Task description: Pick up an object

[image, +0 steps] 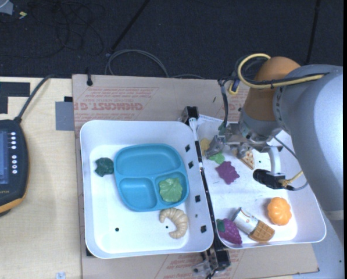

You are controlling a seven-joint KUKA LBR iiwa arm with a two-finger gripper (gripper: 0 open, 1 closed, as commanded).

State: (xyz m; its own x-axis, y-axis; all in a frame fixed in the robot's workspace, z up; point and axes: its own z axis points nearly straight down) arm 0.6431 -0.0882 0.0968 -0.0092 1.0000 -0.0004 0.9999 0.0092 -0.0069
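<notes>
Two white bins sit side by side. Low at the right bin's [312, 228] upper left, the pincer [219, 147] nears purple grapes [226, 171]; its grip I cannot tell.

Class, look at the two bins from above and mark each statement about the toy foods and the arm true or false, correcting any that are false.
1. The blue divided plate lies in the left bin. True.
2. The green leafy toy sits in one of the plate's compartments. True.
3. The croissant lies in the right bin. False: it lies in the left bin, just below the plate.
4. The orange fruit lies in the right bin. True.
5. The dark green toy rests on the plate. False: it lies on the bin floor, left of the plate.
6. The gripper is over the left bin. False: it is at the right bin's upper left.
</notes>
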